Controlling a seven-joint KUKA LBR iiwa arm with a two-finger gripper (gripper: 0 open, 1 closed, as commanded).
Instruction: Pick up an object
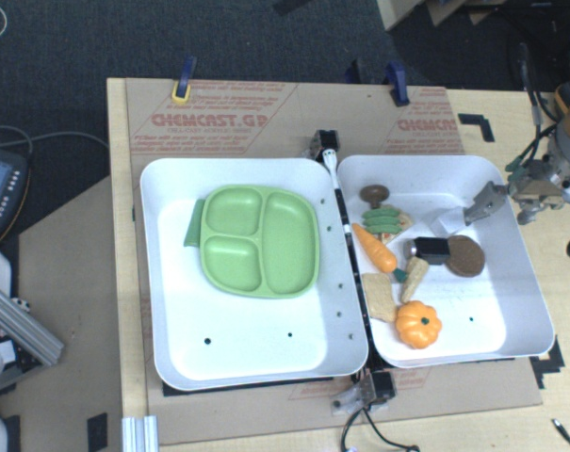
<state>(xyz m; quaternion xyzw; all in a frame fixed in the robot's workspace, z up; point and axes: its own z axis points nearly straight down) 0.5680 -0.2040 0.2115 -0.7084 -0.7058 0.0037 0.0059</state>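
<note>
Camera view: my pincer (496, 202) hangs w/ fingers spread wide, holding nothing, over right white bin (520, 318), since targets lie there; small orange plastic pumpkin (417, 324) near front rim; green divided plate (261, 240) sits apart, left bin.

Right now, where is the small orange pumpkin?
The pumpkin sits in the right bin, near its front edge, just below the cracker and the carrot.

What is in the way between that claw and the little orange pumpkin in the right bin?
Nothing visible blocks it. The claw hangs over the upper right part of the right bin, and the pumpkin sits near its front edge. The brown disc lies on the floor beside that line, low and flat.
</note>
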